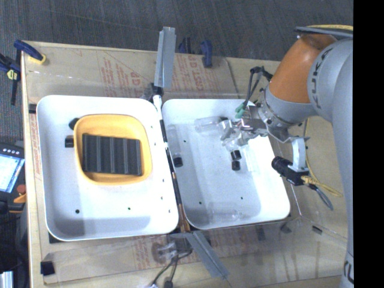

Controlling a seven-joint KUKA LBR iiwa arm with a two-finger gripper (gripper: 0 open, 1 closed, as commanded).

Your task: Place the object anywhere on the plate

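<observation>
A yellow plate (114,125) lies in the left bin (60,215). A dark ribbed rectangular object (113,155) rests flat on the plate, covering its middle. My gripper (236,160) hangs over the middle of the right bin (210,209), well to the right of the plate. Its two black fingertips (235,155) stand a little apart, with nothing between them. A clear, glassy item (207,123) lies at the back of the right bin, just left of the gripper body.
Two small dark pieces (71,132) peek out at the plate's left edge. A metal rail (164,56) rises between the bins at the back. The grey arm with its orange band (300,71) fills the right side, cables trailing beside it.
</observation>
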